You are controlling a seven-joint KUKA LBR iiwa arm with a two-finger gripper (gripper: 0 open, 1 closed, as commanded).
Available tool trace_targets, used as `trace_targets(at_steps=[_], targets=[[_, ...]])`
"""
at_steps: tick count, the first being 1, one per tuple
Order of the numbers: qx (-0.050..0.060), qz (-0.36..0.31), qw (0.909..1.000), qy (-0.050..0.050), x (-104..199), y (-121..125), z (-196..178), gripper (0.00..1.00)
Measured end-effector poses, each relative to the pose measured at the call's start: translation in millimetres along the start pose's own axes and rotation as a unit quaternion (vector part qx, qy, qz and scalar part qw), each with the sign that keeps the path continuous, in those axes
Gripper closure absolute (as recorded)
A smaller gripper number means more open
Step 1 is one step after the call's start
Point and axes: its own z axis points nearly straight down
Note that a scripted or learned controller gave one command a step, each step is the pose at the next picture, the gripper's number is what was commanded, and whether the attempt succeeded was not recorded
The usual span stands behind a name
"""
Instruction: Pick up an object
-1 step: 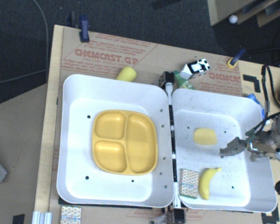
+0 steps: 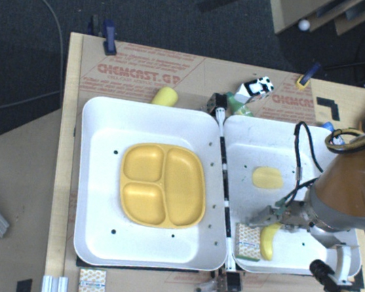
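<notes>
The gripper (image 2: 274,220) hangs just above the banana (image 2: 267,241) in the right bin (image 2: 252,142), apparently mid-approach; its state cannot be told, and next it must descend.

Yellow tray (image 2: 162,185) in a white bin (image 2: 101,136); yellow banana (image 2: 267,241), pale yellow disc (image 2: 267,178), speckled tan packet (image 2: 248,242); black-and-white toy (image 2: 258,87) at twelve o'clock.

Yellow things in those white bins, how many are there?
3: a divided tray in the left bin, a flat oval piece and a banana-like piece in the right bin; the arm may hide more.
</notes>
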Motion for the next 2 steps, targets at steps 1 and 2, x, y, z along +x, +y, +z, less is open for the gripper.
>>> trace_targets(at_steps=[1,2], targets=[[-0.002,0.001,1.0000,0.000,1,1,-10,1.00],[0.000,-0.001,1.0000,0.000,53,32,-91,1.00]])
